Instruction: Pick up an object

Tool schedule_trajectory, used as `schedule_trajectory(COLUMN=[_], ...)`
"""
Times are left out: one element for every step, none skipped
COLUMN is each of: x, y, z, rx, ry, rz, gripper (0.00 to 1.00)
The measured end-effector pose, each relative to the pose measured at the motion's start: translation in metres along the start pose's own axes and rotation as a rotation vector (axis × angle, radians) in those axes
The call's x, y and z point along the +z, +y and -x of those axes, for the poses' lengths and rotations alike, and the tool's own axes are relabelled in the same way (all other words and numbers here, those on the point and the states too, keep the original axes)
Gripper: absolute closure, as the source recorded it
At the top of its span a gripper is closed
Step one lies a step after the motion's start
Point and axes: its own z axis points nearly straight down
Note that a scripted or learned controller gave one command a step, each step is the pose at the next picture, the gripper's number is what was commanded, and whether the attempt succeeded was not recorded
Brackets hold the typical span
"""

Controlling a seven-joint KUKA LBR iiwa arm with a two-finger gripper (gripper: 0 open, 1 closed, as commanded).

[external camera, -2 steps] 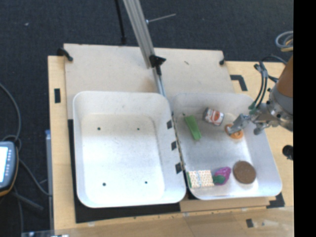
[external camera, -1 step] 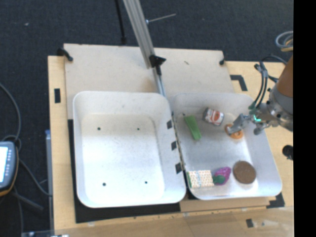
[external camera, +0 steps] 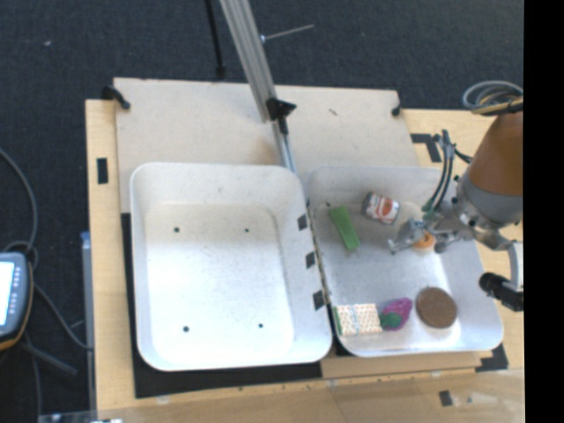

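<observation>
Currently the gripper (external camera: 407, 241) sits low over the right bin (external camera: 388, 342), in the right-centre of the frame, with the arm (external camera: 498, 161) entering from the right edge. Whether it is clenched or released cannot be told at this resolution. A small orange object (external camera: 425, 242) lies just beside the gripper, on its right; contact uncertain. Above and left of the gripper, a red-and-white can (external camera: 381, 207) lies on its side. Further left, a green bar (external camera: 345, 228) lies tilted near the bin's left wall. Along the bin's lower edge, left to right: a patterned block (external camera: 358, 319), a purple-and-green item (external camera: 396, 313) touching it, a brown disc (external camera: 435, 307). The left bin (external camera: 220, 263) occupies the frame's centre-left.
</observation>
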Motion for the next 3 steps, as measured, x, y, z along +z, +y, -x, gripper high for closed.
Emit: schedule_trajectory(x=[0.042, 0.062, 0.049], y=[-0.002, -0.002, 0.0], z=[0.002, 0.003, 0.004], rx=[0.003, 0.004, 0.01], ry=[-0.001, -0.001, -0.002], rz=[0.001, 0.003, 0.009], gripper=[0.0, 0.0, 1.0])
